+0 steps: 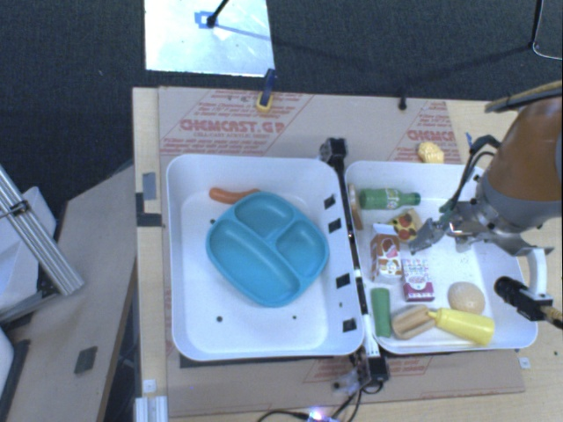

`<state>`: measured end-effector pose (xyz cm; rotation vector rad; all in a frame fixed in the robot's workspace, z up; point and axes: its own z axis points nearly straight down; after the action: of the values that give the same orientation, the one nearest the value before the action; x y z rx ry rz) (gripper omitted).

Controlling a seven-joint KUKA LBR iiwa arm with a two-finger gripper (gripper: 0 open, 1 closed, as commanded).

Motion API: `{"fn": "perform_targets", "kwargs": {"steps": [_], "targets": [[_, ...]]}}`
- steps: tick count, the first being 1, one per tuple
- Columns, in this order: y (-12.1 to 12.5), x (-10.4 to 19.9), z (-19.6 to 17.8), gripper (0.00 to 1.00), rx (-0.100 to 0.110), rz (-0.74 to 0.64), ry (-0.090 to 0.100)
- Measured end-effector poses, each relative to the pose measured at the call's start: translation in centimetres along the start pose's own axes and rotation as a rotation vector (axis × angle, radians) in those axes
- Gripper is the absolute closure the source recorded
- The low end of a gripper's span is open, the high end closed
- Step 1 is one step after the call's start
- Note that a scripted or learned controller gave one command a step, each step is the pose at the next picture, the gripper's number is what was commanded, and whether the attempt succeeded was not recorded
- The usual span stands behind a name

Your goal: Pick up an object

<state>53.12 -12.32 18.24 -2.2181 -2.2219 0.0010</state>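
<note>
My gripper (427,236) hangs over the middle of the right bin (440,172), reaching in from the right with its fingers open and nothing between them. Just left of and below it lie a small brown-and-white packet (385,256) and a red-and-white box (417,280). A pizza-like toy (405,223) sits close to its upper left. A green bottle (387,199) lies on its side at the far end of the bin. Near the front are a green cylinder (380,311), a hot dog (410,321), a yellow bottle (464,324) and a tan bun (466,297).
The left bin (189,323) holds a blue divided plate (266,248) and an orange sausage (230,195) behind it. A black-clipped divider (345,236) separates the bins. A small yellow object (430,152) lies on the board behind the right bin.
</note>
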Motion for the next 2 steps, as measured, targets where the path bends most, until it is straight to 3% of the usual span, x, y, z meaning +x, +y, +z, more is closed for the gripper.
{"fn": "perform_targets", "kwargs": {"steps": [1,2], "targets": [[-0.3,-0.2,6.1,0.00,-0.001,0.002,0.000],[0.2,-0.1,7.5,0.00,-0.015,-0.003,0.000]]}}
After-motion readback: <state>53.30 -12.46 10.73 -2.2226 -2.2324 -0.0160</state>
